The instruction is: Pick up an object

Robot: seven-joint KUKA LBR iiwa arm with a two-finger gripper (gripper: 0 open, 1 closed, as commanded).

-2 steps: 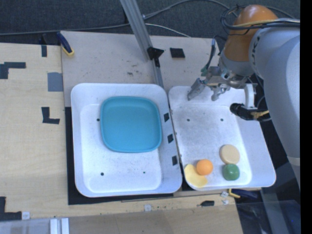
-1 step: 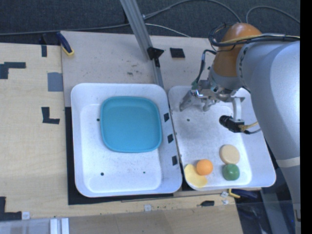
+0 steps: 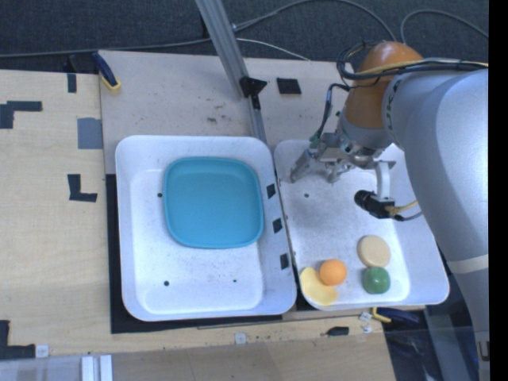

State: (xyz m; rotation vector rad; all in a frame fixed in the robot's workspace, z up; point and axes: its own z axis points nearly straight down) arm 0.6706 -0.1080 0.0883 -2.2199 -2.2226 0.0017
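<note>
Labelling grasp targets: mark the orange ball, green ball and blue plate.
orange ball (image 3: 332, 272), camera view, centre of its top.
green ball (image 3: 375, 280), camera view, middle of its top.
blue plate (image 3: 213, 202), camera view, flat middle.

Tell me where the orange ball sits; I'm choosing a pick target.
The orange ball lies at the near edge of the right bin, resting against the yellow piece, with the green ball to its right.

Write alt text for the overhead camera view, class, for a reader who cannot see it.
A grey robot arm with an orange band reaches in from the right, its gripper hanging over the far end of the right white bin. Near that bin's front edge lie an orange ball, a green ball, a beige round piece and a yellow piece. The left white bin holds a blue plate.
</note>
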